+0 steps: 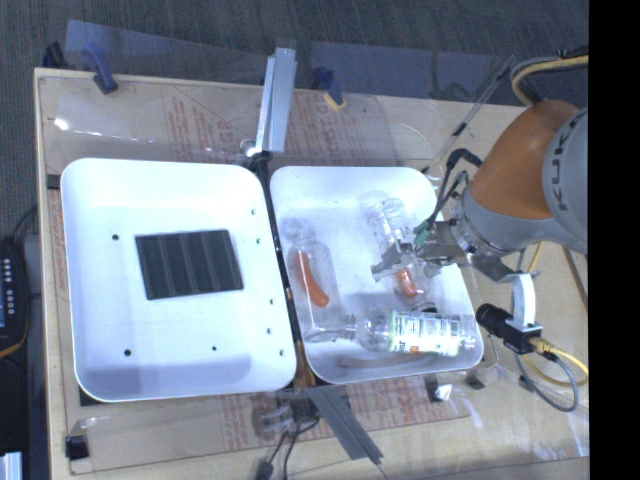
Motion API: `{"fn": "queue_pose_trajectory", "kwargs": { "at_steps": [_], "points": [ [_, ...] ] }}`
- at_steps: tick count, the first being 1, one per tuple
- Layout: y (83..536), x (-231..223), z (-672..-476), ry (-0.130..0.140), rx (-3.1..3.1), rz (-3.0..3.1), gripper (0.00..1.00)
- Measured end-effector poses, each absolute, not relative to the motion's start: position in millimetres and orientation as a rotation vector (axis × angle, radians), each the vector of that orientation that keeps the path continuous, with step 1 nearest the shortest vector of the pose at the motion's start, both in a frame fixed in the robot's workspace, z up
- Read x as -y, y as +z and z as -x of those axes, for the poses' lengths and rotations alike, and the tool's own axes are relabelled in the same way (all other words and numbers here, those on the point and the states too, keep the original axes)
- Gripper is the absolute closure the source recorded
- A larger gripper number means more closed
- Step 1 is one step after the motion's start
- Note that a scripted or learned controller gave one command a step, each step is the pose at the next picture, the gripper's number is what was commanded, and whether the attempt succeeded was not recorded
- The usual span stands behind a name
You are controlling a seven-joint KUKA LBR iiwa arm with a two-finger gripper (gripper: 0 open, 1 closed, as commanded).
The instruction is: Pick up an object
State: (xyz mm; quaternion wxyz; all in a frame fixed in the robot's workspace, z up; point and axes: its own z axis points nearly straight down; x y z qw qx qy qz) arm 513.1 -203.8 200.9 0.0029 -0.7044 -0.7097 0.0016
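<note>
You look down on a light wooden bench (pixel 60 298) with faint red print on its top. Around it the floor (pixel 300 8) is dark grey carpet. A clear plastic sheet (pixel 180 118) lies along the far edge of the bench, held by blue clamps (pixel 100 71) near the far left corner and the middle. A grey metal bar (pixel 275 98) stands at the far edge. Light is even, without hard shadows.

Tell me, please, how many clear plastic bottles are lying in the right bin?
3: a labelled bottle along the near wall, a bottle with an orange object inside at left, another by the gripper. The arm may hide more.
</note>
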Motion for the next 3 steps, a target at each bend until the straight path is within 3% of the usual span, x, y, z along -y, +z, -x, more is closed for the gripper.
{"fn": "queue_pose_trajectory", "kwargs": {
  "at_steps": [1,3],
  "points": [
    [170,209,-542.0,0.006,2.218,2.221,0.00],
    [159,207,-544.8,0.004,2.316,2.113,0.00]
  ]
}}
